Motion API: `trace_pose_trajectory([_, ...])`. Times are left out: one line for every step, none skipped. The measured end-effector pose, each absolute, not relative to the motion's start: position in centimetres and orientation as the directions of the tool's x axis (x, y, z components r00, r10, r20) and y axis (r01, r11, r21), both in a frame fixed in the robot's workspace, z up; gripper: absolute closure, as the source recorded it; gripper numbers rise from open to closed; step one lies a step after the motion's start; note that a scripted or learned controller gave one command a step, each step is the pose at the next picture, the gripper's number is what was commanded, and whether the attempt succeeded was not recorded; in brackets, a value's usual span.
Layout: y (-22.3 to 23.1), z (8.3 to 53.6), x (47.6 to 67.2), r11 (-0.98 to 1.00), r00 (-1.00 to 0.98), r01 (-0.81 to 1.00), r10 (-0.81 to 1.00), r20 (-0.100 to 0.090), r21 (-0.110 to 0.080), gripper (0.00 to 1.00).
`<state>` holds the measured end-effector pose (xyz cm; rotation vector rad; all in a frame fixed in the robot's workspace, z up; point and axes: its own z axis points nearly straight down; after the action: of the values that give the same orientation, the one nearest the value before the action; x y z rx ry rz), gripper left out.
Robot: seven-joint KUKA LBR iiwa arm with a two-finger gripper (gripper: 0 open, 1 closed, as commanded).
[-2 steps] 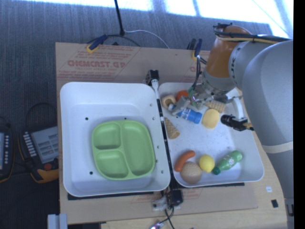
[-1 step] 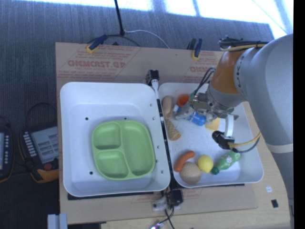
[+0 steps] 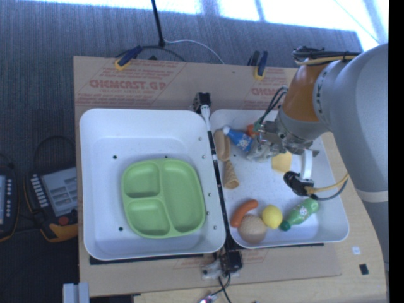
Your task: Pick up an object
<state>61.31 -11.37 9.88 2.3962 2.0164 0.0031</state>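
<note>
**Pick attempt in progress over the right bin**

Nearest the camera, along the near edge of the right bin [image 3: 328, 235], lie a brown round object [image 3: 252, 228], a lemon [image 3: 272, 216], an orange carrot-like piece [image 3: 243, 212] and a green bottle [image 3: 300, 213]. Farther in, beside the wall shared with the left bin [image 3: 95, 169], rest a hot-dog bun [image 3: 221, 145] and an ice-cream cone [image 3: 230, 174]. A small blue-and-white bottle [image 3: 239, 138] and a yellow block [image 3: 282, 161] lie just beside the gripper [image 3: 270, 145], which hangs low over the far half of the right bin. Whether it is released or clenched cannot be told, and no object is seen in its grasp. A green divided plate [image 3: 164, 197] sits in the left bin. Judged from this layout, the approach is made; securing and lifting an object remain.
</note>
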Motion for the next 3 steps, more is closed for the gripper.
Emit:
trace_pose_trajectory([-11.4, 9.9, 61.3, -0.171, 0.171, 0.985, 0.985, -0.005, 0.009, 0.0])
trace_pose_trajectory([-10.7, 8.8, 63.5, -0.096, 0.096, 0.995, 0.995, -0.006, 0.0, 0.0])
trace_pose_trajectory([-10.8, 9.9, 63.5, -0.095, 0.095, 0.996, 0.995, -0.009, 0.002, 1.0])
